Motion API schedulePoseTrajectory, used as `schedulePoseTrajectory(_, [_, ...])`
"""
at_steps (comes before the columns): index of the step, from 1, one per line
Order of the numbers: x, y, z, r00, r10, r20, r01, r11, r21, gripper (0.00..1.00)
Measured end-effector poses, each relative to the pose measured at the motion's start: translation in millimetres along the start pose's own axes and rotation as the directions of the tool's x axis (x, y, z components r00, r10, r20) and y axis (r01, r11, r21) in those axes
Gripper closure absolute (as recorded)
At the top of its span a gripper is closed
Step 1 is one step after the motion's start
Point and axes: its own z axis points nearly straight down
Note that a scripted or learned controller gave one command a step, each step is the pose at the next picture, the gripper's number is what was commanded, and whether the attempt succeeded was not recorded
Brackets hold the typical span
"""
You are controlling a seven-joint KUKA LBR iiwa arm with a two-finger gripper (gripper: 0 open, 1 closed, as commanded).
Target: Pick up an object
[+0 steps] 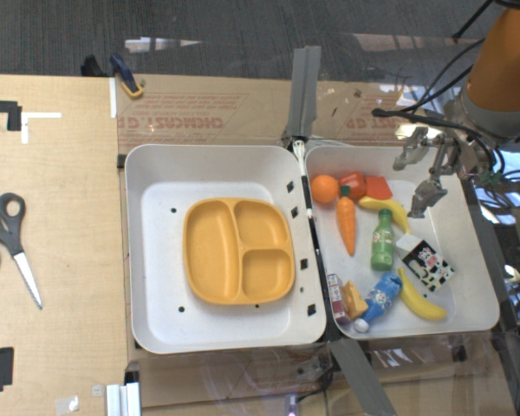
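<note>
1. Two bins sit side by side on the table (52, 258): the left bin (147, 250) carries just a yellow tray (239, 251), and the right bin (468, 258) carries all the pickable things.
2. Nothing is lifted yet! The tool (425, 199) hangs over the right bin's far right part, and whether it is spread or pressed together I cannot tell from this slant; nothing shows between its tips.
3. So the whole job looks to be ahead: choose a thing, come down, close, lift.
4. Candidates, from the far edge: an orange (324, 188) by the divider wall, a red block (365, 186) just beside it, a carrot (347, 224) running toward the near edge, and a green bottle (382, 239) upright-ish in the middle.
5. A yellow banana (390, 211) curves close to the tool, seemingly the nearest target.
6. Toward the near edge lie a black-and-white box (428, 265), a second banana (421, 300), a blue bottle (380, 300) and a small packet (335, 295) against the divider.
7. Room to move: the far right corner is bare white floor, good for a descent. The middle is crowded, with bottle, banana and box near or touching.
8. Things hugging the divider look awkward, since a finger would need space beside the wall.
9. Scissors (16, 241) lie off on the table's left edge, well apart from the action.
</note>
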Motion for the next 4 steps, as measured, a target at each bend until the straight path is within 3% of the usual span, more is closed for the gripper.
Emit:
schedulePoseTrajectory(1, [-12,16,120,0.983,0.183,0.006,-0.183,0.983,0.003,0.00])
schedulePoseTrajectory(2, [7,31,139,0.967,0.255,0.001,-0.255,0.967,0.000,0.00])
schedulePoseTrajectory(3, [-2,43,140,0.886,0.464,-0.001,-0.464,0.886,0.001,0.00])
schedulePoseTrajectory(4, [6,44,140,0.874,0.485,-0.001,-0.485,0.874,0.001,0.00])
